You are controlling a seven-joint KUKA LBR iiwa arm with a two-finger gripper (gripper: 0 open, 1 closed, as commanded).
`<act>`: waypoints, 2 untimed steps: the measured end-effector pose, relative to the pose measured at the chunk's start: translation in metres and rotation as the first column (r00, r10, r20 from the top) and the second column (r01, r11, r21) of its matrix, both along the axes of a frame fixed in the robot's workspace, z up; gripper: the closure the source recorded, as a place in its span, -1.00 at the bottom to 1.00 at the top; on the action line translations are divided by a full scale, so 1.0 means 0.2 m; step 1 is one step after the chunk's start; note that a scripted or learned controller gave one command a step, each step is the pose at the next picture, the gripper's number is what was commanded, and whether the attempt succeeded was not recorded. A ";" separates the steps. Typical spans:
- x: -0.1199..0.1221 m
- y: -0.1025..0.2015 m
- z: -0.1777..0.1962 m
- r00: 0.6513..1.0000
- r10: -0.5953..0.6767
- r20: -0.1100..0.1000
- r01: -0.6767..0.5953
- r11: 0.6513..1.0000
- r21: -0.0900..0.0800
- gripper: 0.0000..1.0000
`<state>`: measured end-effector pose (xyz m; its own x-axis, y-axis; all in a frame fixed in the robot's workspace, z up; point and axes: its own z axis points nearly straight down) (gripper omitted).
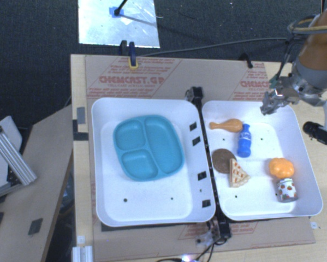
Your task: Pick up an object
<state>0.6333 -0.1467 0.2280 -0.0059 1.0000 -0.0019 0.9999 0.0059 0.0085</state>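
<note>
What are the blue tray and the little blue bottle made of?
The blue tray looks like moulded plastic: one even colour, rounded compartments, a dull sheen. The blue bottle also seems plastic, probably a toy, with a smooth, uniform surface; it is too small to be sure.

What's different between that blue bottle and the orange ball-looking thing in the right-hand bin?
The blue bottle is long and narrow; the orange ball is round and squat. The bottle lies near the middle of the right bin, next to a drumstick; the ball sits closer to the bin's right side, just above a small patterned cup. Their colours differ too, blue against orange. Both rest in the same white bin, apart from the gripper.
</note>
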 end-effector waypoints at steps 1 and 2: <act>0.01 0.00 0.19 1.000 0.001 -0.002 -0.001 1.000 0.000 1.00; -0.08 0.20 0.14 1.000 0.002 -0.008 -0.002 1.000 0.003 1.00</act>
